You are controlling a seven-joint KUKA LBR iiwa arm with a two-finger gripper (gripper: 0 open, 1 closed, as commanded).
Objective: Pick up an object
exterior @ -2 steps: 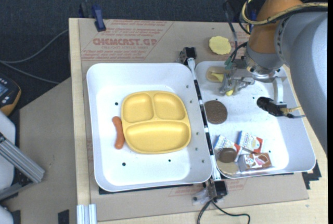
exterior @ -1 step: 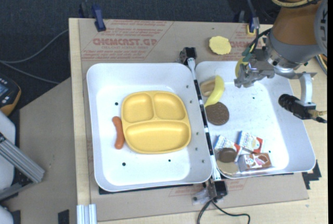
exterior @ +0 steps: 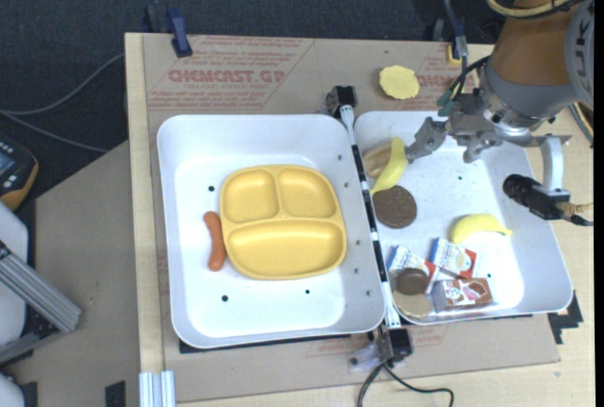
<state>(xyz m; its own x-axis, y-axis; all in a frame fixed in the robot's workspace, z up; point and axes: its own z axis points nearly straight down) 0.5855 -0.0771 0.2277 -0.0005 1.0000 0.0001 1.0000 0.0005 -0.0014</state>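
My gripper [exterior: 446, 143] hangs over the far part of the right bin [exterior: 528, 254], open, with nothing between its fingers. Just to its left a yellow banana [exterior: 390, 165] leans against the bin's left wall. Below the banana lies a round brown cookie [exterior: 394, 206]. A yellow lemon-like piece [exterior: 477, 228] rests toward the bin's right. Small food cartons [exterior: 453, 269] and a brown round item [exterior: 411, 282] crowd the near edge.
The left bin [exterior: 179, 169] holds a yellow divided plate [exterior: 281, 221] with an orange sausage [exterior: 215, 240] beside it. A flat yellow disc [exterior: 399, 82] lies on the bench behind the right bin. A black fitting [exterior: 530, 193] sticks out at the right.
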